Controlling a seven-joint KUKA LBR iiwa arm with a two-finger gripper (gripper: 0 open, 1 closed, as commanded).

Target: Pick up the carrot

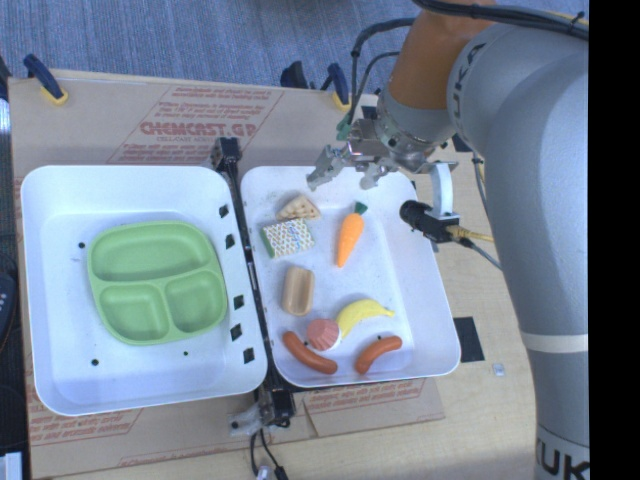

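A grey robot arm (520,148) with an orange band reaches in from the right of the camera view, and its tool (347,171) hangs over the far edge of the right-hand white bin (440,318). The tool's two fingers (322,170) are spread apart with nothing between them. The carrot (348,236), orange with a small green top, lies on the floor of the right bin just below the tool in the picture, toward the near side of the tabletop (150,118). Its long axis runs almost straight up and down the picture, tilted slightly, with the green top at the far end, closest to the tool, and the pointed tip toward the viewer. The tool and the carrot are apart but near; judging from this, the coming move is a short travel toward the near side and then down, with the fingers set across the carrot's narrow width. Sharing the right bin are a wedge of bread (298,208), a speckled square block (288,237), a tan roll (298,290), a yellow banana (362,314), a pinkish round piece (322,333) and two red sausages (309,353), all lying clear of the carrot. The left-hand white bin (40,268) holds a green divided plate (158,280) with three compartments, none of which holds anything.
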